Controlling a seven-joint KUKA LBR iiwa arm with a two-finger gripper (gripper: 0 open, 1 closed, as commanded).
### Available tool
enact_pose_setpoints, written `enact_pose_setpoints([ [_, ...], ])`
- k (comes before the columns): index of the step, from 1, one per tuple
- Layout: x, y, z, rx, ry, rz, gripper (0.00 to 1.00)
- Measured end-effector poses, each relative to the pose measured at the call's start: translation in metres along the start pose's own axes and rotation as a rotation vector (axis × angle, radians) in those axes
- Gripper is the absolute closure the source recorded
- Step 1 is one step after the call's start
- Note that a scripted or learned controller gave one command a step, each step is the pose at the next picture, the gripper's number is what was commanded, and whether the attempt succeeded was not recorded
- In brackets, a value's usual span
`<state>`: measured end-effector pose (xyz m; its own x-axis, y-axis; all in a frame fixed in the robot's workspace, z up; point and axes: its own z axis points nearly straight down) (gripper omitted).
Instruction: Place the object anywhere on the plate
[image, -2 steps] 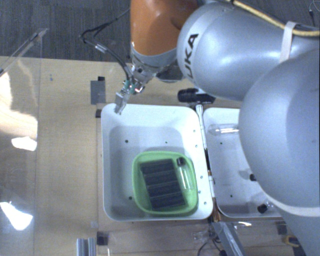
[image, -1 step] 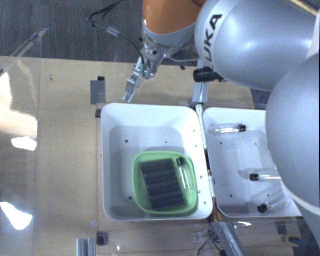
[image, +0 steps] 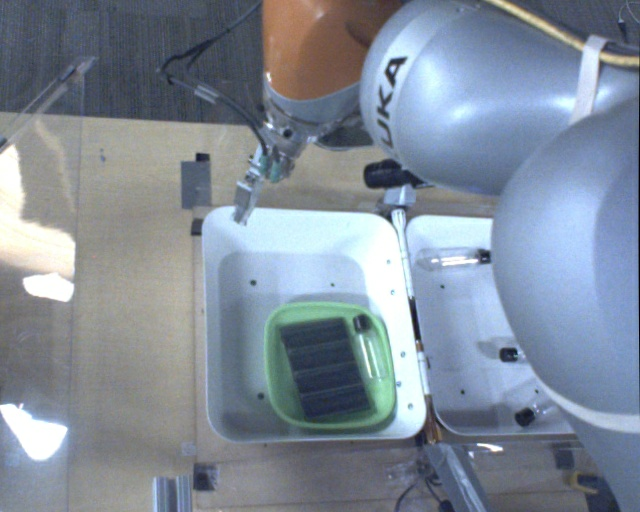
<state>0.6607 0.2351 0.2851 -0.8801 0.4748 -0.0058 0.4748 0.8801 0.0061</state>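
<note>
Since the dark ribbed block (image: 322, 368) lay flat on the green plate (image: 272, 350) in the left bin (image: 213, 330), I judged the gripper (image: 246, 205) hung above the bin's far corner to keep clear, though I could not tell its opening or any load.

The tool (image: 245, 205) hangs over the far left rim of the left bin (image: 225, 300), with nothing visible between its fingers, though they are too small to read surely. Below and right of the tool, a green plate (image: 280, 385) lies in that bin, bearing a dark ribbed object (image: 322, 368). Far right of the tool sits the right bin (image: 460, 400).
</note>
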Motion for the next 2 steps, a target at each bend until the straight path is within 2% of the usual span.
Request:
enact_pose_setpoints([
  [1, -0.006, -0.012, 0.004, -0.001, -0.001, -0.149, 0.00],
  [2, 0.005, -0.003, 0.017, -0.002, -0.001, -0.279, 0.00],
])
